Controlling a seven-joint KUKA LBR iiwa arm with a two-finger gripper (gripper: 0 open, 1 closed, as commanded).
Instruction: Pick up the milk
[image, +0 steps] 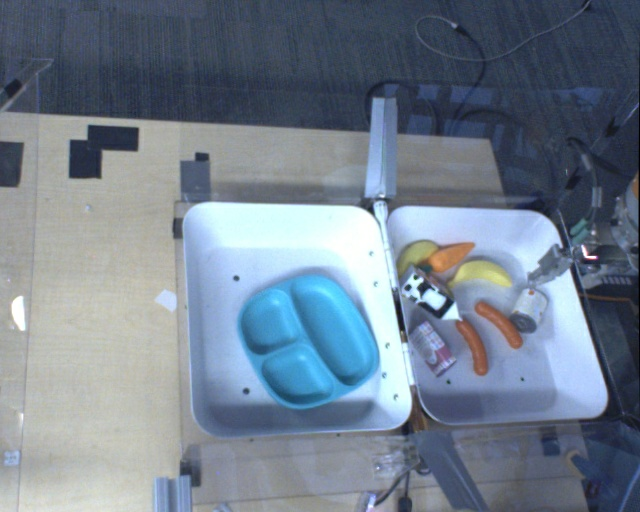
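In the left bin (210, 300), a shallow white tray w/ rounded corners and a smooth matte floor, sits 1 turquoise plate (308, 340): glossy plastic, oval, split into 3 compartments, lying flat near the bin's middle. The bench (100, 330) around it is pale wood-look board w/ a few black square marks at upper left.

A grey metal rail (381, 150) runs up from the seam between the 2 bins.

The right bin (520, 395), same white shallow shape, holds the rest. Against its left wall: 1 milk (427, 292), a small boxy carton w/ black-and-white cow-patch print, lying tilted, just below the yellow-green fruit (416, 255) and the orange carrot (452, 256) (1 each, tapered carrot resting across the fruit). Below the milk, 1 small can-like cylinder (433, 347) w/ a pinkish label, on its side. Right of the milk, 1 yellow banana (483, 272), curved and smooth. 2 red-orange sausages: one (472, 347) by the cylinder, one (498, 324) further right, both slim w/ rounded ends.

At the right side of that bin, the gripper (530, 308) hangs low, grey metallic, well apart from the milk; can't tell how the jaws stand or whether they have anything.
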